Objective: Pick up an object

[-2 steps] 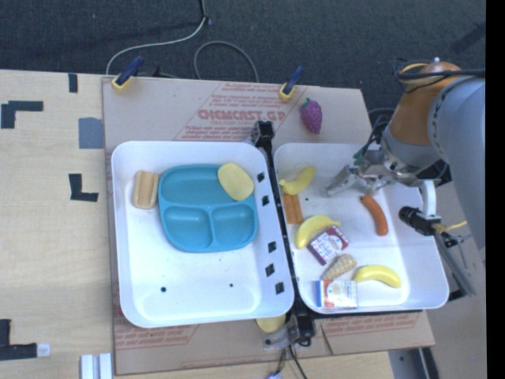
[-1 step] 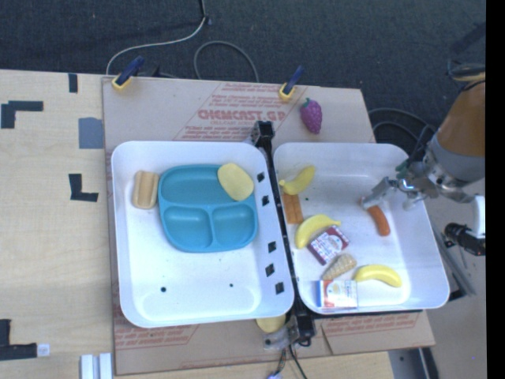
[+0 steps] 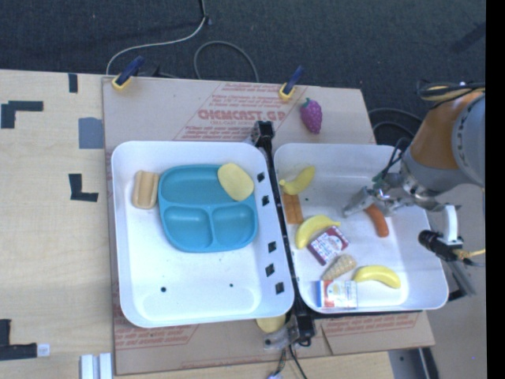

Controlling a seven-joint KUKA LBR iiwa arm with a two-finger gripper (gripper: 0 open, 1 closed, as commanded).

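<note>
The gripper [image 3: 371, 202] hung low over the right bin [image 3: 410, 155], reaching in from the right, with its two fingers spread into an open fork and nothing between them. Just right of the fingertips, close enough that touch could not be ruled out, lay a small orange sausage [image 3: 380, 221], which looked like the thing the arm was going for. It sat on the bin floor toward the right side, well apart from the other toys.

Judging by its look, the sausage was a light, hollow plastic toy: stiff, smooth and somewhat slippery, and round enough to roll away if nudged from one side. It seemed in no way fragile. The sound place to take it would be across its middle, with the fingers closing on its two long flanks.

Its long axis ran from far to near, the near end leaning slightly right. Both ends looked alike, so no true front could be told.

Further left in the same bin were a banana [image 3: 316, 229] and a red packet [image 3: 326, 246], and toward the near wall a second banana [image 3: 377, 275]. The left bin [image 3: 126, 235] held a blue tray [image 3: 209, 208]
</note>
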